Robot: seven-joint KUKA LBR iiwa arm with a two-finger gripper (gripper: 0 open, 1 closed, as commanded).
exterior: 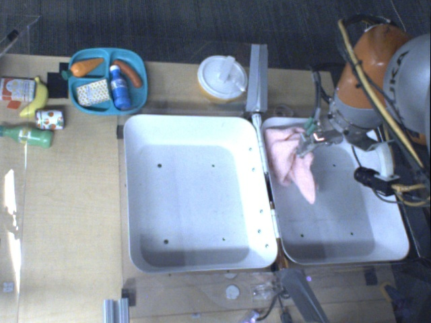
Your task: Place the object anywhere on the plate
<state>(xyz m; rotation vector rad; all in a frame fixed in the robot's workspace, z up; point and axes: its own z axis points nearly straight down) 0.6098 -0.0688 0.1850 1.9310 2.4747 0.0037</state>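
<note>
A crumpled pink cloth [289, 157] lies in the upper left part of the right bin [350, 241], with a tail trailing toward the bin's middle. My gripper [306, 143] reaches in from the right and sits at the cloth's upper right edge, its fingers pinched shut on a fold of the fabric. The blue divided plate [138, 69] stands on the bench at the far left, beyond the left bin [195, 247]. It carries toy food: a carrot, a sausage, a blue bottle and a patterned piece.
A white lidded cup [222, 78] stands behind the bins near the metal divider post [256, 76]. Left of the plate lie a banana [37, 96], a small can [49, 119], a green bottle [28, 136] and a carton [17, 89]. Cables hang by the arm at the right.
</note>
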